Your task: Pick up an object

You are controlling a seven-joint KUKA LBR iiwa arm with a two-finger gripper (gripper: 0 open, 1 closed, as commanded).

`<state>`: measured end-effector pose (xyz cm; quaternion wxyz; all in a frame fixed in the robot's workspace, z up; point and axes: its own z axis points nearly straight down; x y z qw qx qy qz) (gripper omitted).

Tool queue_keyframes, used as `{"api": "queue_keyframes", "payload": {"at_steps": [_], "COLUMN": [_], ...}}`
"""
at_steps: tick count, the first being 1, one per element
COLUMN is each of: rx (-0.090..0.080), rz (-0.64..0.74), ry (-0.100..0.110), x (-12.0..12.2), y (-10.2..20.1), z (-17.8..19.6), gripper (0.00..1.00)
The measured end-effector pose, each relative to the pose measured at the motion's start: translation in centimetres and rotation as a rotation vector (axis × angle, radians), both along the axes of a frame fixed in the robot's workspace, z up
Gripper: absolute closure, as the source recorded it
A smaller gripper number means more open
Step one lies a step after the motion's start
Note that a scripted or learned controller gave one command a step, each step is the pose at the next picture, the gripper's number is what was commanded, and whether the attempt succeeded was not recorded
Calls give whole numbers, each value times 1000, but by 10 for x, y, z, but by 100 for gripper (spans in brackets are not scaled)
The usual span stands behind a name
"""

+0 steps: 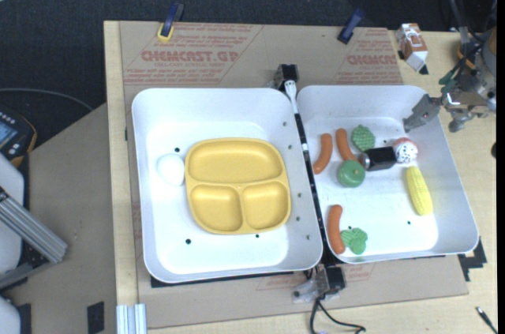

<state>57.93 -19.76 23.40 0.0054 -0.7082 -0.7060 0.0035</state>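
The right bin (442,234) holds several small objects. Two orange sausages (323,153) (342,143) lie beside a green leafy piece (362,137). A black cylinder (379,159) touches a white ball with red spots (405,152), and a green round piece (351,174) sits just in front of it. A yellow corn cob (418,190) lies at the right. A third sausage (335,228) and a green broccoli piece (355,240) rest near the front rim. My gripper (436,118) hangs over the bin's far right corner, open, with nothing between its fingers.
The left bin (150,230) carries a yellow divided plate (237,185) and a white egg-shaped object (170,169) at the plate's left. A small white and brown box (412,46) stands on the bench behind the right bin. Clamps sit along the bench's back edge.
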Motion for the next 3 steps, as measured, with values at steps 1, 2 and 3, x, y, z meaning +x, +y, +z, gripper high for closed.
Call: {"api": "queue_keyframes", "payload": {"at_steps": [1,2,3], "rx": [-3,0,-1], "rz": [3,3,3], "ry": [-13,-5,-7], "x": [3,-3,-2], "y": [1,3,3], "z": [7,-55,-98], "gripper": [0,0,0]}}
